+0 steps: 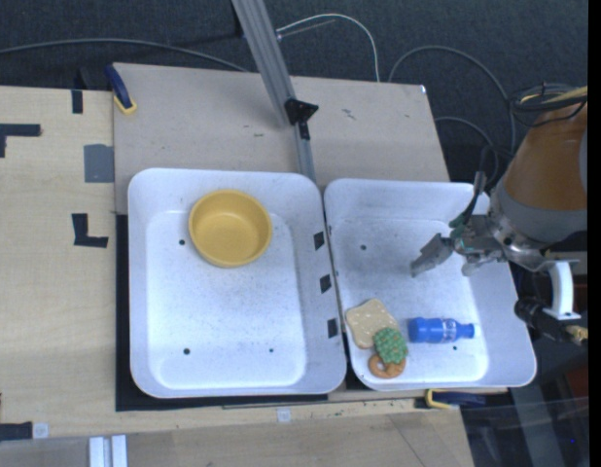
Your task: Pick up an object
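From the overhead camera, the blue bottle [440,330] lay on its side in the right bin [417,202], long axis left-right, cap toward the arm. A toast piece [367,319] and green toy [389,344] sat just left. The left bin [155,309] held a yellow bowl [229,227]. The gripper [446,251] hovered above the bottle, its fingers' spread unclear.

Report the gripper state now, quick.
Gripper: over the right bin, above the blue bottle; nothing seen between its fingers; open or shut cannot be told.
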Robot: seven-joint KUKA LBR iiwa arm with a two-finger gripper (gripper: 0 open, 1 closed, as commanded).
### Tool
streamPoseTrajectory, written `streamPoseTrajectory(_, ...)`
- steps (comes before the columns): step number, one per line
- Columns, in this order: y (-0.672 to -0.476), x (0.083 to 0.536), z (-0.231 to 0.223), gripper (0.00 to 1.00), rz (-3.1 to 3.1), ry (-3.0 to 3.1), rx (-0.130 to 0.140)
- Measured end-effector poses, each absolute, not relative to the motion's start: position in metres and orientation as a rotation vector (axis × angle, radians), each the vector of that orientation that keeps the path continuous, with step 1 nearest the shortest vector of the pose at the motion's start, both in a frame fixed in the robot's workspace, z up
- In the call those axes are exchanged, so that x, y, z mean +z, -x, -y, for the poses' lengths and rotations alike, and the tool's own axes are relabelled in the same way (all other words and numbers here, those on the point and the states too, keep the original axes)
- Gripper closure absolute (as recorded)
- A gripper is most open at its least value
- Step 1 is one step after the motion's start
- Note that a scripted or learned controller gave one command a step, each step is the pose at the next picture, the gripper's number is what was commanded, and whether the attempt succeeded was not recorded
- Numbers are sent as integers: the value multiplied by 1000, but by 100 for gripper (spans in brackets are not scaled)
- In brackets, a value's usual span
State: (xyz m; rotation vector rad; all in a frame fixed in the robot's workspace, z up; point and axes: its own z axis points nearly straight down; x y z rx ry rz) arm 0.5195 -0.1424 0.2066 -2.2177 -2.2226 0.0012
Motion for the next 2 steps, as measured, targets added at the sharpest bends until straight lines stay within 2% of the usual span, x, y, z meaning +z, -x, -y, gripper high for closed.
streamPoseTrajectory(1, -520, 207, 142, 0, 2222, 2218, 1)
streamPoseTrajectory(2, -525, 153, 134, 0, 2219, 2216, 7)
